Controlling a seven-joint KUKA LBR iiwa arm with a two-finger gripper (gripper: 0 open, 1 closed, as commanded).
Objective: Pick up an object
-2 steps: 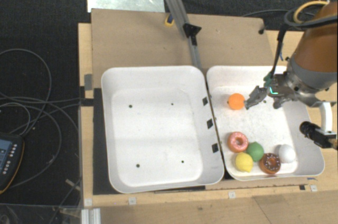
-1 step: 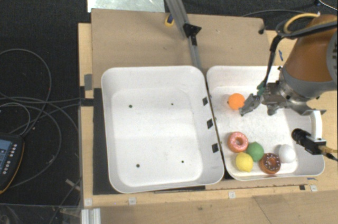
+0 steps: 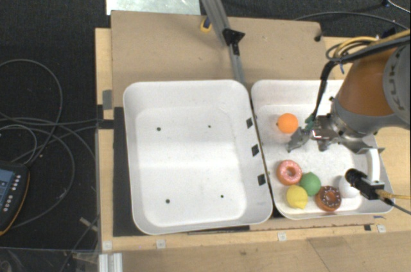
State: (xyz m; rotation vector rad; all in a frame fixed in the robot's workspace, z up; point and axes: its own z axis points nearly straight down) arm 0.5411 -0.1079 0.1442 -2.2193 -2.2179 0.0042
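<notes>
Single fixed overhead camera, slanted down over both white bins (image 3: 192, 92), arm (image 3: 372, 88) entering from right.

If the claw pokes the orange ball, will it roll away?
Probably. The orange ball looks round and smooth, so a nudge could send it rolling across the flat right bin. The bin's raised rim would likely stop it.

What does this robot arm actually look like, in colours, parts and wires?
The arm is a thick rounded grey body with a broad orange band. Black and yellow cables loop along its top. At its tip sits a small dark metal end effector with thin fingers, plus a white bracket beside it.
</notes>
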